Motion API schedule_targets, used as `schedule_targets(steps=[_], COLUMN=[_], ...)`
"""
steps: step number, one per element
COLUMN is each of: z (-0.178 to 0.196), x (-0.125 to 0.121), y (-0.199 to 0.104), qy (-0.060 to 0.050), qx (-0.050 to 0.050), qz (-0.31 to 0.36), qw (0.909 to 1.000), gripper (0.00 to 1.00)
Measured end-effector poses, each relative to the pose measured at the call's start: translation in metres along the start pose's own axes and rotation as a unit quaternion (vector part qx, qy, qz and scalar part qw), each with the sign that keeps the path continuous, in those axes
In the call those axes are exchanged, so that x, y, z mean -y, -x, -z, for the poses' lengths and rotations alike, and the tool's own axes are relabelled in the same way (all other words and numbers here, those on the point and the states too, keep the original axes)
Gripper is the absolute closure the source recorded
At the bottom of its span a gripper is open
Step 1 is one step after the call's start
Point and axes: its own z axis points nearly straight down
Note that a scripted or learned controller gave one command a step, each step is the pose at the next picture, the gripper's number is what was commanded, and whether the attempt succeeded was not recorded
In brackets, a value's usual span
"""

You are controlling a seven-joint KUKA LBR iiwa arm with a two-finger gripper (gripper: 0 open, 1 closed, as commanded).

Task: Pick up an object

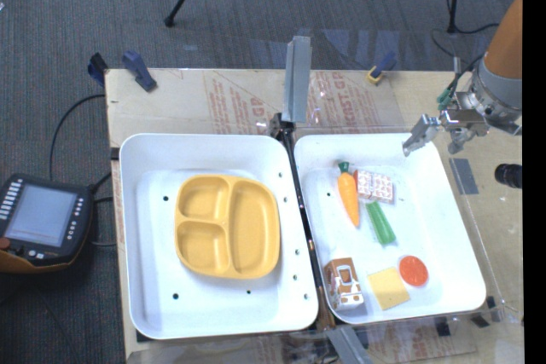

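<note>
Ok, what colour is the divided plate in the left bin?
The divided plate is yellow, seen clearly in the overhead camera view.

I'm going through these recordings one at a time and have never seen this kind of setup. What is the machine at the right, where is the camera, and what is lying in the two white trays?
The picture comes from one fixed camera above the bench, looking down at a slant. The grey and orange machine at the right is a robot arm; its hand hangs over the far right corner of the right bin, with nothing visible between its fingers. The left bin holds a yellow divided plate. The right bin holds toy food: a carrot, a green piece, a pink patterned packet, a small brown box, a yellow cheese slice and a round orange-red piece.
</note>
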Motion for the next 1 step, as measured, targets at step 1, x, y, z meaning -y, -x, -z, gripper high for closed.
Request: schedule_targets(steps=[1], z=[-0.1287], x=[-0.0124], y=[-0.0472], qy=[-0.005], qx=[-0.001], qz=[0.066], qw=[0.9978], gripper=[0.00])
